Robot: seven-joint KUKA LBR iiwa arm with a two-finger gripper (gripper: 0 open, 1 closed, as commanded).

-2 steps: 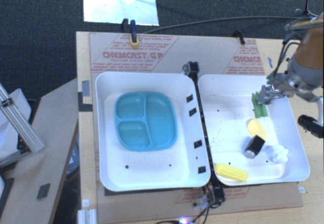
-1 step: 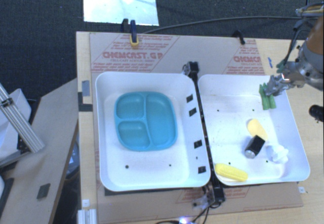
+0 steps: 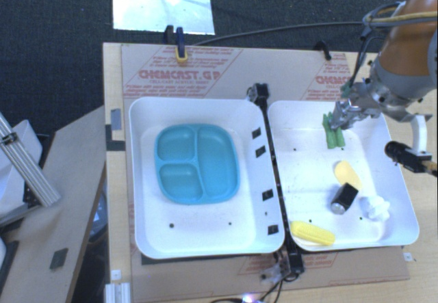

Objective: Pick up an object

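Both white bins (image 3: 205, 113) looked like smooth, slightly glossy moulded plastic. The blue divided plate (image 3: 198, 163) in the left bin had a soft satin plastic sheen. The bench board (image 3: 205, 69) looked like matt brown cardboard or protective paper printed with red lettering. The floor (image 3: 55, 21) around it seemed dark, rough carpet. The arm (image 3: 410, 35) had a smooth orange band above dull grey metal wrist parts. A black cylinder (image 3: 344, 198) had a shiny metallic end.
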